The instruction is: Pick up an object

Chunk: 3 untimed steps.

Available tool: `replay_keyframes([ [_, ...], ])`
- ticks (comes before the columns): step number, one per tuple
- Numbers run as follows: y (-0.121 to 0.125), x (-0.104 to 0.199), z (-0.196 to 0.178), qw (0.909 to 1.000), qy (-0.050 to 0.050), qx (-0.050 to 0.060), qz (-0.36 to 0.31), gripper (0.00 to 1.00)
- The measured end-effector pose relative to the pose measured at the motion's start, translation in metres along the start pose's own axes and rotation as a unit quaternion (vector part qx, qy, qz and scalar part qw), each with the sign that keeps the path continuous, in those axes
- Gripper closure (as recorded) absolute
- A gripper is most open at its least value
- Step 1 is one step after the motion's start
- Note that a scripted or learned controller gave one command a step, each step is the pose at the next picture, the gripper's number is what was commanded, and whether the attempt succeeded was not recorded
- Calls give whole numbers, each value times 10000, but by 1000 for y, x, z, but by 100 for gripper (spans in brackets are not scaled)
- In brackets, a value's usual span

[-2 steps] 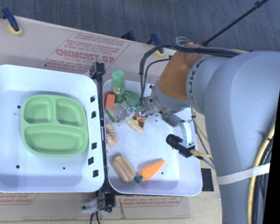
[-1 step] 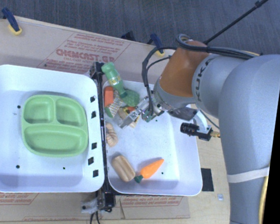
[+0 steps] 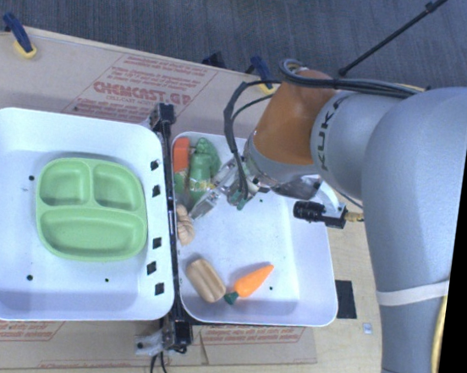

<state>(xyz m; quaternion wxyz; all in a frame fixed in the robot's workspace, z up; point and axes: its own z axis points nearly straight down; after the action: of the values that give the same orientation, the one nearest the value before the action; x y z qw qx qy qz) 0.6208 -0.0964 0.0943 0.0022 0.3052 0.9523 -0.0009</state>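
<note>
Your gripper (image 3: 215,194) hangs at the upper left of the right bin (image 3: 313,294), fingers apart, gripping nothing; the green toy (image 3: 201,165) lies just beside it. Centre over the toy, lower squarely, then close

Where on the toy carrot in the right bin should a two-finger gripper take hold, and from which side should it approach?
Probably the orange body's middle, coming straight down with the fingers across its narrow width. The carrot lies flat and slanted on the bin floor, with its green top toward the tan bread-like piece, so the thicker midsection offers open sides.
</note>
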Motion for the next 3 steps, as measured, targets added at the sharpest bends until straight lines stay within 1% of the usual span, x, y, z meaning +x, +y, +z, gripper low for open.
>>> replay_keyframes([
  [1,11,-18,0,9918,47,10,1277,0],
  [2,3,-19,-1,9307,10,-12,3658,0],
  [3,3,-18,-11,9316,29,9,3634,100],
])
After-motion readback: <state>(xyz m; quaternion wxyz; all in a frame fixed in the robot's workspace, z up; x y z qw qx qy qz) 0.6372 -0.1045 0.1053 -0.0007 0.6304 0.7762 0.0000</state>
